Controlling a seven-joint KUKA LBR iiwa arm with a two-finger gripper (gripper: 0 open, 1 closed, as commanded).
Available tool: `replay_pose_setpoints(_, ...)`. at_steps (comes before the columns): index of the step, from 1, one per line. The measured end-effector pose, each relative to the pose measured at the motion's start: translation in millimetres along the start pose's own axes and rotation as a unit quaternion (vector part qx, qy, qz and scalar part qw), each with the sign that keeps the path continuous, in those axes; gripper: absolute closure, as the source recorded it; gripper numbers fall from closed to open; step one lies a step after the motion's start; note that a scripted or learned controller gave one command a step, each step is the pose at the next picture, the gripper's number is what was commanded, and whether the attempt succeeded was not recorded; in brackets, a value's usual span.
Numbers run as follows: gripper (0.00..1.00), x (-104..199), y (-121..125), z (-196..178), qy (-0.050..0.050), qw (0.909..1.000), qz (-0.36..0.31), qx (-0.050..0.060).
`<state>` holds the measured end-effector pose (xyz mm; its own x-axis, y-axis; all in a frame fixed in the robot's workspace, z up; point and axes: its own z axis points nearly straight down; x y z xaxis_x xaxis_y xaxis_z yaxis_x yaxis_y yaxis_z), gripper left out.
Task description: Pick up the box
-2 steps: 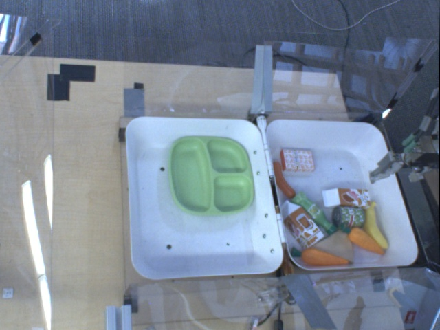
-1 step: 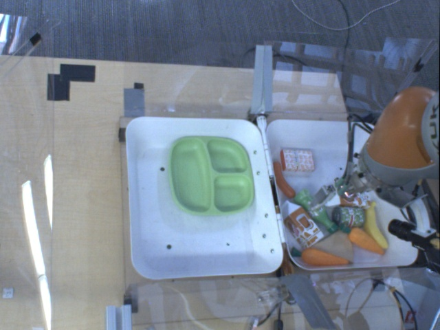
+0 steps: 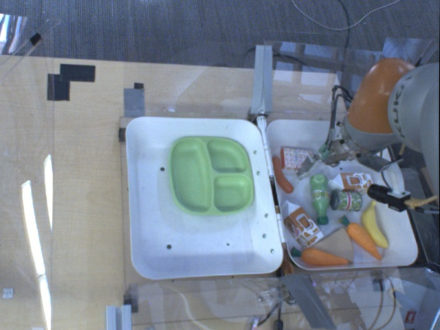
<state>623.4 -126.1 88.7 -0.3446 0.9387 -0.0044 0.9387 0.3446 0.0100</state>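
The right bin [image 3: 410,251] holds three small boxes. A white and red box [image 3: 294,158] lies at its back left. A white and orange box [image 3: 355,181] sits at the right. An orange and brown box [image 3: 303,226] lies at the front left. My gripper [image 3: 326,155] hangs low over the back of this bin, between the white and red box and the white and orange box, right beside the first. No box is visibly lifted.
Around the boxes lie a red sausage [image 3: 282,177], a green bottle [image 3: 318,196], a can [image 3: 346,200], a banana [image 3: 375,226] and two carrots [image 3: 363,240] [image 3: 324,258]. The left bin [image 3: 144,184] holds a green divided plate [image 3: 210,175].
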Motion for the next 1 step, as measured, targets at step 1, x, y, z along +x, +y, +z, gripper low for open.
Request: replay_pose_setpoints(1,0.0,-19.6,40.9,1.4,0.0,0.9937,0.112,0.002)
